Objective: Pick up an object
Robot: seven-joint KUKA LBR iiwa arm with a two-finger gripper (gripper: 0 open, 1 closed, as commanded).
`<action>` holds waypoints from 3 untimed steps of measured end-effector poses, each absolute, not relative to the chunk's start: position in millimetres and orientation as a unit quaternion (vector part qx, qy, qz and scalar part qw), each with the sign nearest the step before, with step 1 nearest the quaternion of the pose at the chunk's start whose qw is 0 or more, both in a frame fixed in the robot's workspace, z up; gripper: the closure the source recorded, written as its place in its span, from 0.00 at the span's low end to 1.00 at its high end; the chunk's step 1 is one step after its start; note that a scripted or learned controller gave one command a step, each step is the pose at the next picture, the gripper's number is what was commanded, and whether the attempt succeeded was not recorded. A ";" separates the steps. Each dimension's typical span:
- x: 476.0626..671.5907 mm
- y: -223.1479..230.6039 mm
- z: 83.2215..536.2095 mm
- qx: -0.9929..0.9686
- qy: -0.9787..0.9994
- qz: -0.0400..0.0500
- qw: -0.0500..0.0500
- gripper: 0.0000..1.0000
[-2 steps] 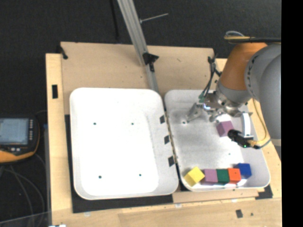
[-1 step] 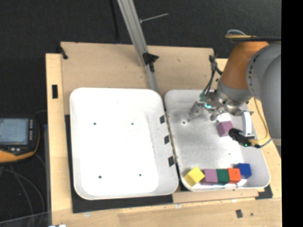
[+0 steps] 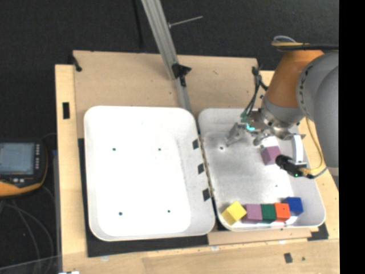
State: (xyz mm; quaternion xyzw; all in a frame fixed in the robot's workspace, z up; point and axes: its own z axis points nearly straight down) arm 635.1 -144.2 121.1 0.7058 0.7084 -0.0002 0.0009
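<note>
My gripper (image 3: 248, 137) hangs over the back part of the right bin (image 3: 245, 176). Its fingers are spread open, and nothing shows between them. A pale purple block (image 3: 270, 153) lies just to the right of and below the right finger (image 3: 263, 141), close to it or touching it. Along the bin's front edge stands a row of blocks: yellow (image 3: 234, 213), purple (image 3: 253, 213), green (image 3: 268, 212), orange (image 3: 282, 210) and blue (image 3: 294, 205).
The left bin (image 3: 142, 170) stands beside the right one, with small black clips (image 3: 201, 167) along the shared rim. A slanted metal pole (image 3: 164, 39) rises behind the bins. The arm's grey and orange body (image 3: 296, 84) covers the right bin's back right corner.
</note>
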 end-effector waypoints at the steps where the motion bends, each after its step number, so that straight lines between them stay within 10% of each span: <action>1: 635.1 -144.3 121.2 0.706 0.708 0.000 0.001 0.00; 3: 635.0 -144.4 121.2 0.706 0.709 0.000 0.001 0.00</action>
